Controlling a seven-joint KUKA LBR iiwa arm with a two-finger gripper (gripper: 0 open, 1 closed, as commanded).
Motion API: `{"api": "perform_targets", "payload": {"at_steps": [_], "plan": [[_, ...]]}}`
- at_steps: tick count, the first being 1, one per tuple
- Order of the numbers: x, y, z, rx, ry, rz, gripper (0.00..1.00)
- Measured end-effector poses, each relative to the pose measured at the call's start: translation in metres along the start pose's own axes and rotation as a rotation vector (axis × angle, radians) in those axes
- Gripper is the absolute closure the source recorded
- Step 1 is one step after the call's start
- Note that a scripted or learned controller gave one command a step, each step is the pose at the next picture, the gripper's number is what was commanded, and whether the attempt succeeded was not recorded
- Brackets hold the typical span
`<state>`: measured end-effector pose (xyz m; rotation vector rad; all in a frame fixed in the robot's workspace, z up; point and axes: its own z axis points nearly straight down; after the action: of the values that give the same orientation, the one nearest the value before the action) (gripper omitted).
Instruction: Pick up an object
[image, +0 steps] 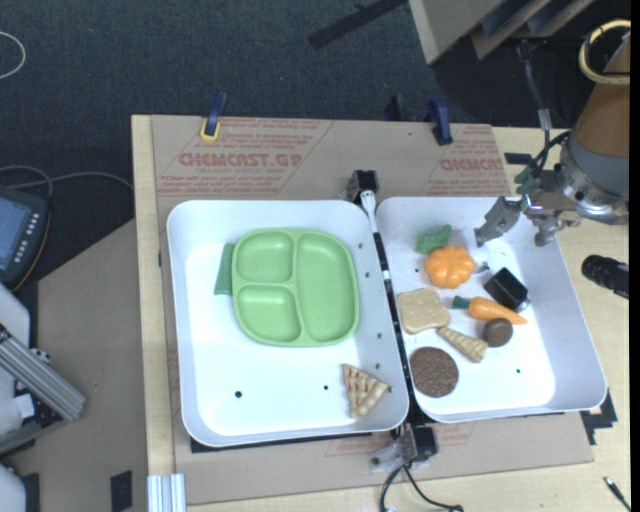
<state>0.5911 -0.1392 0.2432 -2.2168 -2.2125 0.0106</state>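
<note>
My gripper (519, 228) hovers over the far right part of the right bin (560, 380), open, with nothing between its fingers. Just left of and below it lie a green leafy piece (434, 239) and an orange pumpkin (449, 265). A black block (505, 288) sits below the gripper, beside a carrot (494, 310). Nearer the front are a bread slice (422, 310), a cone (463, 343), a small brown ball (497, 333) and a round brown patty (434, 370).
The left bin (200, 400) holds a green divided plate (295, 286) and a pizza slice (363, 388) at its front right corner. A raised rim (385, 300) separates the two bins. Blue clamps (438, 120) hold the board at the back.
</note>
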Motion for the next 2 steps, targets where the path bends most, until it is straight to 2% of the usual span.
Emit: {"api": "perform_targets", "payload": {"at_steps": [1, 2], "plan": [[0.000, 0.002, -0.006, -0.012, -0.002, -0.002, 0.00], [-0.009, -0.002, 0.049, -0.004, 0.000, -0.001, 0.00]]}}
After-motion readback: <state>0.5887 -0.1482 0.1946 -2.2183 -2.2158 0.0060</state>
